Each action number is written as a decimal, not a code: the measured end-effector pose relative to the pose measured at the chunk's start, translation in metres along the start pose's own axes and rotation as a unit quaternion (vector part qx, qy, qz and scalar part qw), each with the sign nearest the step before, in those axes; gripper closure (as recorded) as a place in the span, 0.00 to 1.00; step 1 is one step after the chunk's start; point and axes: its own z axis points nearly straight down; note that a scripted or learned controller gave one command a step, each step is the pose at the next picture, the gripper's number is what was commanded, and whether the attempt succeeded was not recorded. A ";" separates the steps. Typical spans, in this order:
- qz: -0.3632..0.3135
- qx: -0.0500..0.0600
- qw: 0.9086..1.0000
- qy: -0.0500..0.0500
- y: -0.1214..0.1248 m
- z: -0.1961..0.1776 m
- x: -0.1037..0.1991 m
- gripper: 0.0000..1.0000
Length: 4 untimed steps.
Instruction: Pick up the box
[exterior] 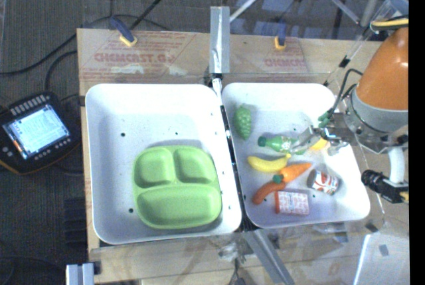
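Note:
The box (292, 202) is a small red and white carton. It lies flat near the front edge of the right bin (279, 94), just in front of an orange carrot (282, 182). My gripper (317, 138) hangs over the right middle of that bin, close to the cap end of a green bottle (279, 142). It is well behind the box and apart from it. The grey wrist and orange band (388, 74) reach in from the right.
In the right bin a banana (268, 162) lies left of the carrot, a red and white can (323, 181) sits right of the box, and a bumpy green fruit (244, 121) lies at the back left. The left bin (99, 144) holds a green divided tray (178, 187).

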 end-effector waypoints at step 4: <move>0.003 -0.001 1.000 -0.002 0.044 0.100 0.014 0.00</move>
